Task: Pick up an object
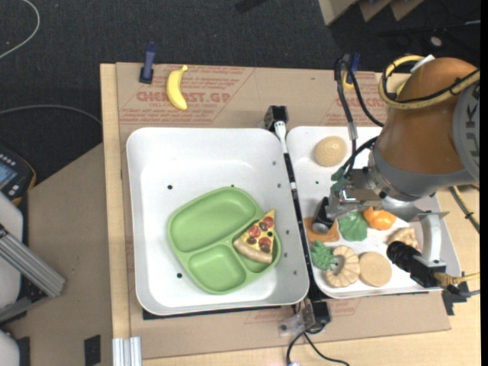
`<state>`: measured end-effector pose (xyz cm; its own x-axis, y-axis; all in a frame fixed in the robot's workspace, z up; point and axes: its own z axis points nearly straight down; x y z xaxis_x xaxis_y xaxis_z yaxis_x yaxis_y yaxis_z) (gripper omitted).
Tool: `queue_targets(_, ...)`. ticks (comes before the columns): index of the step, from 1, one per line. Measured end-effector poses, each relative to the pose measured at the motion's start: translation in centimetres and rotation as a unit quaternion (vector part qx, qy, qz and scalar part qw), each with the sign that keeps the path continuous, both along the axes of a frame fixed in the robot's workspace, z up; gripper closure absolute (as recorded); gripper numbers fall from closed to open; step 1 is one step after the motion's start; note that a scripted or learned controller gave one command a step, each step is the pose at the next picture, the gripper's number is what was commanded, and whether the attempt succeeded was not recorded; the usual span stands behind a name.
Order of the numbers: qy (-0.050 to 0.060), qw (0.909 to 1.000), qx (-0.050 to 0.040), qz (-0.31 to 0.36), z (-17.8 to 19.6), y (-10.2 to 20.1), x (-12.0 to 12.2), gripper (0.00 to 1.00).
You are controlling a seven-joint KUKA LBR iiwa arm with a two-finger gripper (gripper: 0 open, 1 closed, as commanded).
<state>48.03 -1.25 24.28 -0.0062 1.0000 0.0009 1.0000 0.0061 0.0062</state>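
Note:
My gripper (329,212) hangs low over the left half of the right bin (301,139), under the grey and orange arm. Toy foods lie just beneath and around it: a green leafy piece (352,226), an orange piece (379,219) and a flat orange slice (320,234). Nearer the front edge sit a green broccoli (322,256), a ridged tan pastry (343,268) and a round tan biscuit (374,268). A pale round bun (329,150) rests at the back of this bin. Nothing is seen lifted.
The left bin (145,204) holds a green divided plate (202,227) with a pizza slice (258,237) in its right compartment. A yellow banana (177,87) lies on the cardboard behind the bins. The arm covers the right bin's far side.

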Motion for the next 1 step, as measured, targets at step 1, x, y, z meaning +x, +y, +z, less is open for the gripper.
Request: queue_targets(1, 0.000, 1.0000, -0.0013, -0.002, -5.31, 0.07, 8.22, 1.00)
